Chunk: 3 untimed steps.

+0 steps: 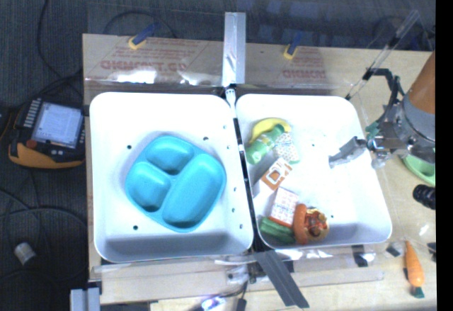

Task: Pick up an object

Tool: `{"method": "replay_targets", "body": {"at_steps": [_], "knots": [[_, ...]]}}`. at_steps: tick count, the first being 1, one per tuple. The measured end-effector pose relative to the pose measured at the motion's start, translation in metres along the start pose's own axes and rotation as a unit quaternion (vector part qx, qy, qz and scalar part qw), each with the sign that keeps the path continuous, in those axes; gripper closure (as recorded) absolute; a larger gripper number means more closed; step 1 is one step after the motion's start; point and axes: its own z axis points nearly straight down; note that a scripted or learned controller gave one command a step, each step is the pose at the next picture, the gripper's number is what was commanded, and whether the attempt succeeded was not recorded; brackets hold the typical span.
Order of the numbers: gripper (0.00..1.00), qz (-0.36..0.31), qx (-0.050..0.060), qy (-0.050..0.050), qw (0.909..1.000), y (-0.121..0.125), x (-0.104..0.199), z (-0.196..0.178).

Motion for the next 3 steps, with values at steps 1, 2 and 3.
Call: {"method": "replay_targets", "body": {"at_steps": [1,2,3], "knots": [[0.0,-0.067,0.0,0.0,0.9978,0.038,0.078,0.099],[0.0,-0.058,-0.001,-0.001,0.9983,0.115,0.0,0.09],[0.0,-0.067,-0.001,-0.001,0.9978,0.147,0.06,0.116]]}}
